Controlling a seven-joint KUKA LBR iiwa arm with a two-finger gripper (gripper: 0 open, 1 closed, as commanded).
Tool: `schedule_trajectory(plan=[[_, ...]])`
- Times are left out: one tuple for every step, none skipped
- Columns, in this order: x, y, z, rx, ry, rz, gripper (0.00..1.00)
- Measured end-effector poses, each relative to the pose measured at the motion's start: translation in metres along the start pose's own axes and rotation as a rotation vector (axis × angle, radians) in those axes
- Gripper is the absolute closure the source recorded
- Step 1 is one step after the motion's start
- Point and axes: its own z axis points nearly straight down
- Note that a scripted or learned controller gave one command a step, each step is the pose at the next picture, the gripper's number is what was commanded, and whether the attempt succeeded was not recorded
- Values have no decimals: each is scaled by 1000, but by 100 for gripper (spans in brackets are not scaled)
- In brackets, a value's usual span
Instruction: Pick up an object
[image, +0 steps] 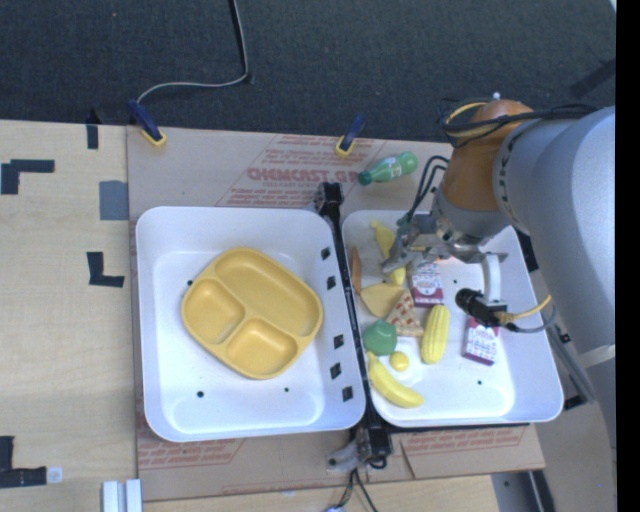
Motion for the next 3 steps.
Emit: schedule_trajectory(plan=[[83, 17, -181, 13, 6, 0, 100], [122, -15, -138, 18, 6, 0, 100], [122, -55, -144, 17, 5, 2, 100]])
